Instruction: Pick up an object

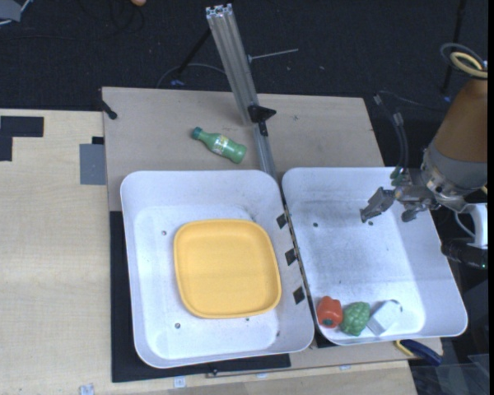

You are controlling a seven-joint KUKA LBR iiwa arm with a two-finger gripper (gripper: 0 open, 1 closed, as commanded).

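Along the front wall of the right bin (346, 245) lie three small things in a row: a red pepper-like toy (329, 311), a green knobbly toy (355, 318) and a small white and grey block (384, 315). My gripper (389, 212) hangs over the far right part of that bin, well behind these three things. Its fingers are spread open with nothing between them. A square yellow plate (226, 267) lies flat in the middle of the left bin (144, 220).
A small green bottle (220, 144) lies on its side on the bench behind the left bin. A slanted aluminium rail (239, 64) rises from the gap between the bins at the back. Black clips (290, 256) sit along the shared bin edge.
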